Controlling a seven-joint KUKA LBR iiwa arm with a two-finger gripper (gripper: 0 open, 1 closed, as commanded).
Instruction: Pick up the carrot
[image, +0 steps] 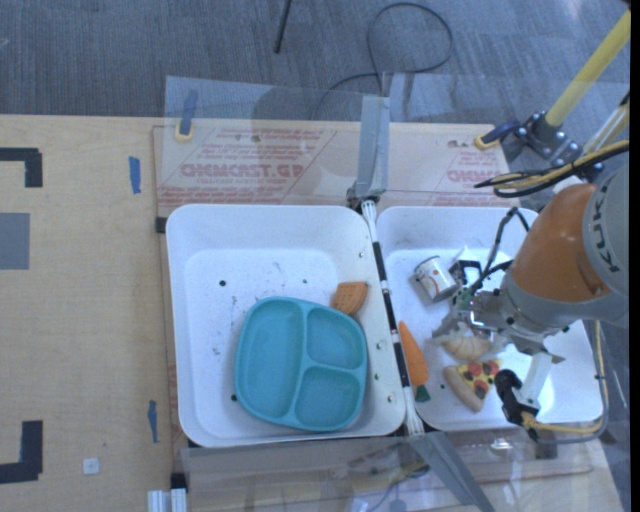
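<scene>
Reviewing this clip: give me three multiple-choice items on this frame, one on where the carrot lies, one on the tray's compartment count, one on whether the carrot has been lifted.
1. Where does the carrot lie?
A. On the teal tray
B. In the right bin, against its left wall
C. On the wooden bench outside both bins

2. How many compartments does the teal tray have?
A. Two
B. Three
C. Five

3. What is the carrot's state?
A. Lying in the bin, apart from the gripper
B. Raised above the bin
C. Standing upright in the tin can

Answers: 1 B, the carrot sits along the left wall of the right bin, beside the divider. 2 B, the tray shows one large section and two smaller ones. 3 A, the carrot rests flat while the gripper is over the food pieces to its right, near the pizza slice.
</scene>
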